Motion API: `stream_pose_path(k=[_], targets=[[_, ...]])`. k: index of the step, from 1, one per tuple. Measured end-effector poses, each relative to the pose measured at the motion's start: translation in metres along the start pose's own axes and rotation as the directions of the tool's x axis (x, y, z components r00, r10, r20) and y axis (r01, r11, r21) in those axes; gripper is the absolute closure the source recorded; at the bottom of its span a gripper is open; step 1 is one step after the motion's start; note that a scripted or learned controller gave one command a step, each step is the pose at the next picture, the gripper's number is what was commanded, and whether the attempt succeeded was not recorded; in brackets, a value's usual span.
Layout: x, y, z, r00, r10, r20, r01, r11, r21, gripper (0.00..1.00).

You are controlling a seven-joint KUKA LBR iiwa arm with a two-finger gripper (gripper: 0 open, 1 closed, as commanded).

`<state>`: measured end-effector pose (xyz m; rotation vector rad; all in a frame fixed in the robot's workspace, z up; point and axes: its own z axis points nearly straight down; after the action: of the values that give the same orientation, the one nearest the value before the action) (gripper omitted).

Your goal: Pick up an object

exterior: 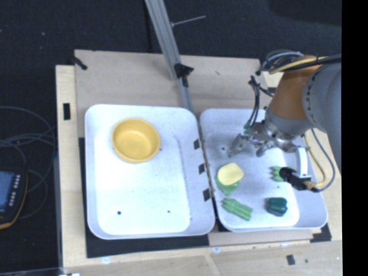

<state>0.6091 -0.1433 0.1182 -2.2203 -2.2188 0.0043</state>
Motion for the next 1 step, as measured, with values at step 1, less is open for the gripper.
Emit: stream_pose_path(k=[1], targets=[[-0.0006, 0.0014, -0.0134, 1.0, 0.001, -0.001, -0.001, 1.0, -0.006, 1.0]])
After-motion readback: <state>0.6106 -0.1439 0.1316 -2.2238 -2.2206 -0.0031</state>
